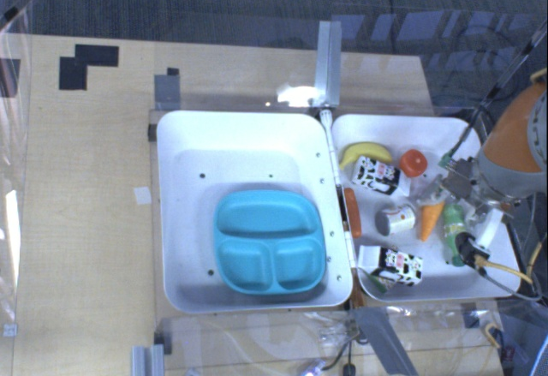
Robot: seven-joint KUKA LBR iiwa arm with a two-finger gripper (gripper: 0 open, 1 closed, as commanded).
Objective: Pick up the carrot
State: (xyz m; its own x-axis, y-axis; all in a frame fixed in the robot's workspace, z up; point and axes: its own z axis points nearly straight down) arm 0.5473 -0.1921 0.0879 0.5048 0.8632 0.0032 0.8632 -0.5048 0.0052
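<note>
Carrot (pixel 430 219): small, light, rigid, smooth taper; lies in right bin (pixel 432 128). Grip mid-body, across width. Gripper (pixel 451 186) adjacent; finger state indiscernible.

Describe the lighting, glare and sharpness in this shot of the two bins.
Camera view: even overhead light, with one bright glare patch on the bench just behind the left bin; the blue tray casts a soft shadow around its edge; the carrot and nearby items in the right bin look slightly soft, and the gripper is hard to resolve.
</note>
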